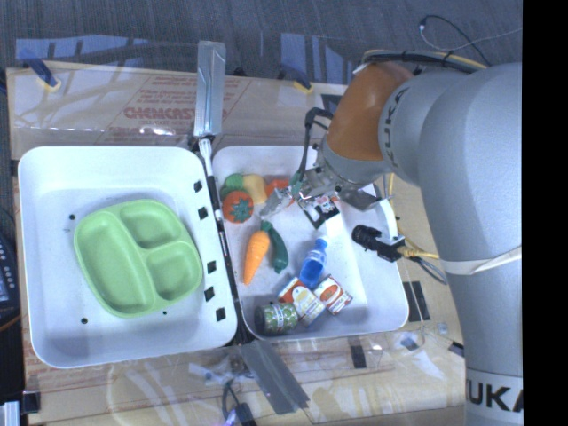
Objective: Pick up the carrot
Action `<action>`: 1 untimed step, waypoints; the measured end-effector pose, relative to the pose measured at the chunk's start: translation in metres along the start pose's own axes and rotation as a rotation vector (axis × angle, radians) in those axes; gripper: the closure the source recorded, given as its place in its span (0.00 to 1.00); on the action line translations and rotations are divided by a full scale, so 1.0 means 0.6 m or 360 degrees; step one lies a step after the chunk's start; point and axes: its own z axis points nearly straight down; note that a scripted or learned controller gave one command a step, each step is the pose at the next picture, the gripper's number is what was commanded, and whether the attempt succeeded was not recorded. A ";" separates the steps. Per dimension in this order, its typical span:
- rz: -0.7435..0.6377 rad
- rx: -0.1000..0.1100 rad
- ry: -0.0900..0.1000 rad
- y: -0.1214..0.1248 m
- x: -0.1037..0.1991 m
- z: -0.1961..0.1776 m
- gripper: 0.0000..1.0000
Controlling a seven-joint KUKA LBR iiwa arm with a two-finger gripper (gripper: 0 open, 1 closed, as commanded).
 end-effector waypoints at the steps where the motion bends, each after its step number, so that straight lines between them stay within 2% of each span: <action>1: 0.0101 0.0000 -0.0001 -0.024 0.114 -0.139 0.00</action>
